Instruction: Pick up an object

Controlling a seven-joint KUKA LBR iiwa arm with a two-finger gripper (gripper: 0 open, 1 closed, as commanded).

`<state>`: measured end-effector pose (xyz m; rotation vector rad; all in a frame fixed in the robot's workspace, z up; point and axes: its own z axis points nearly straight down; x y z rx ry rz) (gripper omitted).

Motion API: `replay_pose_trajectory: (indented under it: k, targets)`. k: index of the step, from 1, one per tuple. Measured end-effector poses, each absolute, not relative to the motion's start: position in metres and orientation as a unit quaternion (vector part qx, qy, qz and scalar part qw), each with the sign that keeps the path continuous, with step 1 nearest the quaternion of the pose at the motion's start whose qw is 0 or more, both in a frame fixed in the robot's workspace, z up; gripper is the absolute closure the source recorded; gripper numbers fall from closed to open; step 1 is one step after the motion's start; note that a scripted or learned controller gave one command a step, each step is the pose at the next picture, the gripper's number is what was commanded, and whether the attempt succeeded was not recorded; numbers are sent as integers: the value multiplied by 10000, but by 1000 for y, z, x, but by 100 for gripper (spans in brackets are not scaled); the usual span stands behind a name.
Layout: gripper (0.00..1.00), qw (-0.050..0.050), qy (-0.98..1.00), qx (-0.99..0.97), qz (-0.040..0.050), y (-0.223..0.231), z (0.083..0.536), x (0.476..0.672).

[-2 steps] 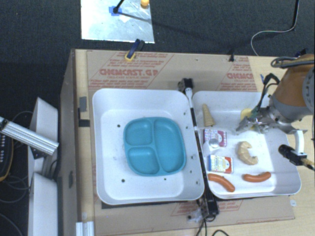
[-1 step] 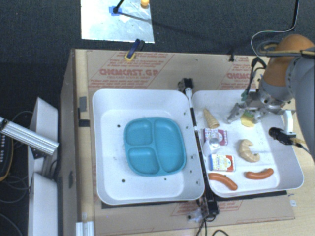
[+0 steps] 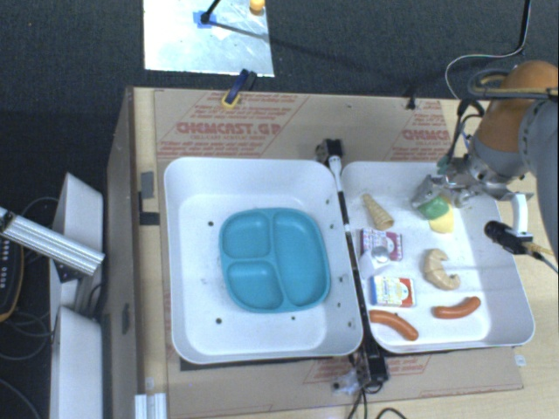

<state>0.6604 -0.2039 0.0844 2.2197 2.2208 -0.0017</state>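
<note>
brown cardboard (image 3: 262, 120) underlies 2 white bins (image 3: 188, 190) on dark carpet (image 3: 61, 59); jaws' (image 3: 434, 201) state: cannot tell.

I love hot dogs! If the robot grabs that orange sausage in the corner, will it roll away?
Probably. The sausage looks round and smooth, so it may roll or slip sideways. It looks like a light plastic toy, likely stiff, not floppy.

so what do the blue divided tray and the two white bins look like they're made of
The blue three-compartment tray looks like moulded plastic: uniform colour, rounded compartments, soft satin sheen. The two shallow white bins also look like plastic, smooth with rounded rims and faint gloss, though the view can't confirm it.
</note>
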Motion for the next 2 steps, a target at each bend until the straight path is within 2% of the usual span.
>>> replay_pose_trajectory:
  k: [1, 2]
  targets:
    - [100, 31, 7087, 7055, 10, -203, 97, 662]
    - [100, 0, 7085, 7057, 5, -145, 84, 619]
